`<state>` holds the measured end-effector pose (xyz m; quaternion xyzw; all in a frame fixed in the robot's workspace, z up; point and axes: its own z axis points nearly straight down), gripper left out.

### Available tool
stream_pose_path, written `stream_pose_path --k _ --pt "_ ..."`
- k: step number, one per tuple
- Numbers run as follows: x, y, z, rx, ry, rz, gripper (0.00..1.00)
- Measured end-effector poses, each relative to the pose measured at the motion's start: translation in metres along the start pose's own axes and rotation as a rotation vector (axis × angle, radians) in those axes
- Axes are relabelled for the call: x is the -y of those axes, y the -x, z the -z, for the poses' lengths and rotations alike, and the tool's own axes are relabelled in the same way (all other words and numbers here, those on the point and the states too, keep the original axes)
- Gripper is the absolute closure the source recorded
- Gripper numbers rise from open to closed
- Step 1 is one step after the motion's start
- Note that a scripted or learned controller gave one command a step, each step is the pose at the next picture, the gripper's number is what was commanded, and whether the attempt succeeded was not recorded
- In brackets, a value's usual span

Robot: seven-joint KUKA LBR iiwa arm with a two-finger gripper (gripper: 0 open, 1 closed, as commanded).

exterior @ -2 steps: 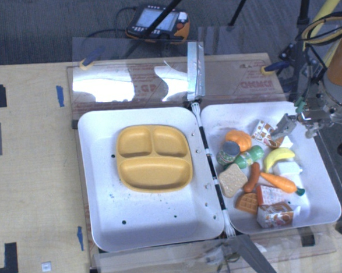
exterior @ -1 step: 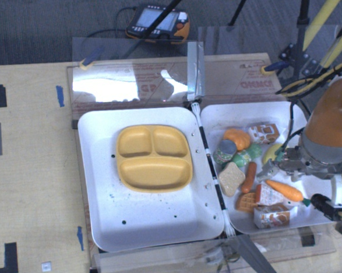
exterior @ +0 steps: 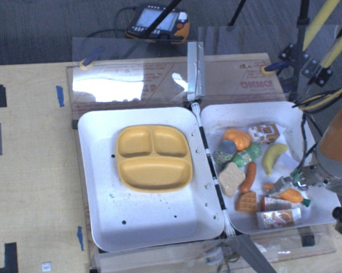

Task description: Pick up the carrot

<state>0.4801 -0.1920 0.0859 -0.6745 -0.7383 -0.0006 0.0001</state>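
From the overhead camera we see the carrot (exterior: pixel 291 196), small, orange and tapered with a green stub at its right end, lying low in the right bin (exterior: pixel 323 214), just above a ketchup bottle (exterior: pixel 279 217) and right of a waffle (exterior: pixel 246 202). The gripper (exterior: pixel 295 180) sits right over it; whether it's spread or pinched, we can't tell. A yellow divided plate (exterior: pixel 154 157) fills the left bin (exterior: pixel 106 213).
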Motion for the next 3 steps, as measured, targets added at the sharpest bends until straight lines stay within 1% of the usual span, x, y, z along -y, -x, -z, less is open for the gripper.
stream_pose_path --k 1,2,3 --pt "-0.002 0.0 0.011 0.003 0.006 -0.001 1.0" --pt "0.0 -0.003 0.001 0.0 0.001 -0.106 1.0" --pt "-0.032 -0.007 0.101 0.002 0.0 -0.142 1.0"
